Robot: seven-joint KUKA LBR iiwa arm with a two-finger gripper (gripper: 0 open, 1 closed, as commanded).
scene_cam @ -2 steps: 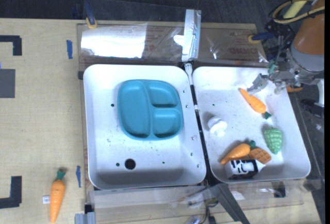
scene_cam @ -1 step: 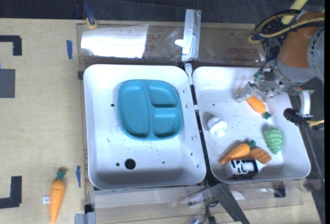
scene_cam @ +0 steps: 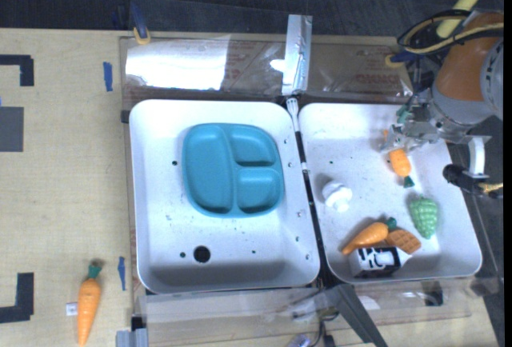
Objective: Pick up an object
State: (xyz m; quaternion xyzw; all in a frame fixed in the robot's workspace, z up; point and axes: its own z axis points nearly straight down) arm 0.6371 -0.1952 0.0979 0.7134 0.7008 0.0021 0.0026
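Two shallow white plastic bins sit side by side on a pale wooden bench. The left bin holds a teal plastic plate with three compartments, lying flat near its middle, and a small black round spot shows near its front edge.

The right bin holds the loose items. A small orange toy carrot with a green tip lies in the upper right part of the bin, just below the gripper. A small white rounded piece lies left of centre, well apart from the others. A pale green knobbly toy vegetable rests near the right wall. At the front a larger orange toy carrot lies at a slant, touching an orange-brown waffle-textured piece on its right, and both sit just above a black and white block against the front wall.

The grey arm with its orange band reaches in from the right, and its metal gripper hangs over the upper right corner of the right bin — close above the small orange carrot's top end. Whether it touches the carrot I cannot tell, and nothing is clearly seen in its grasp; how far it stands open is not visible at this angle.

Outside the bins, another orange toy carrot with a green top lies on the bench at the lower left — well apart from everything else.
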